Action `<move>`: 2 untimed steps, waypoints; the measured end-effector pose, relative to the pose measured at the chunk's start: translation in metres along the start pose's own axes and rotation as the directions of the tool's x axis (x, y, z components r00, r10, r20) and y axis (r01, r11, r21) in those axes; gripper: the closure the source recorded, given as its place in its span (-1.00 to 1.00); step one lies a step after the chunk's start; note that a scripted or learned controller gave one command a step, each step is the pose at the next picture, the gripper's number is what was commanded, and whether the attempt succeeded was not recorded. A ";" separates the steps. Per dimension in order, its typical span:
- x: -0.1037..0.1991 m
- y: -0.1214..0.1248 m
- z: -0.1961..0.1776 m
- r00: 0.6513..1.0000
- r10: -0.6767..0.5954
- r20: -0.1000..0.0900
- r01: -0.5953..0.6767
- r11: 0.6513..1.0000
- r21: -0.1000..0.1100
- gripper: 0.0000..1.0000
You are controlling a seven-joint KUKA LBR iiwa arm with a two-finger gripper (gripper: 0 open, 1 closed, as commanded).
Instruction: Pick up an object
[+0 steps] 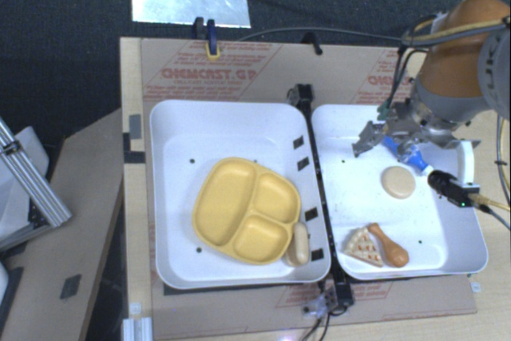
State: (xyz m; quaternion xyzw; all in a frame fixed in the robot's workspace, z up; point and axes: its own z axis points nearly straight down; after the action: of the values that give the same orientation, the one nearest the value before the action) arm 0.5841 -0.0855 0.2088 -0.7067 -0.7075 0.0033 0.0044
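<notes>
Fingers spread wide and gripping nothing, the gripper (390, 141) hangs over the upper part of the right bin (343, 196), just above a blue object (409, 156) and a round cream piece (398, 182). A waffle wedge (363, 245) and drumstick (388, 245) lie lower in the frame. The left bin (172, 172) holds a yellow divided tray (246, 209).

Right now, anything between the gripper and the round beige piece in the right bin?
A small blue object sits between the gripper and the round beige piece, seen in the camera view.
</notes>
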 end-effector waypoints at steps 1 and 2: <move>0.000 0.003 -0.006 1.000 -0.002 0.001 0.002 1.000 -0.012 -1.00; -0.008 0.008 0.044 1.000 0.000 0.002 0.000 1.000 -0.008 -1.00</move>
State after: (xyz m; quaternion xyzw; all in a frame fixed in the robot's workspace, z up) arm 0.5921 -0.0939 0.1645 -0.7067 -0.7075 0.0009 0.0008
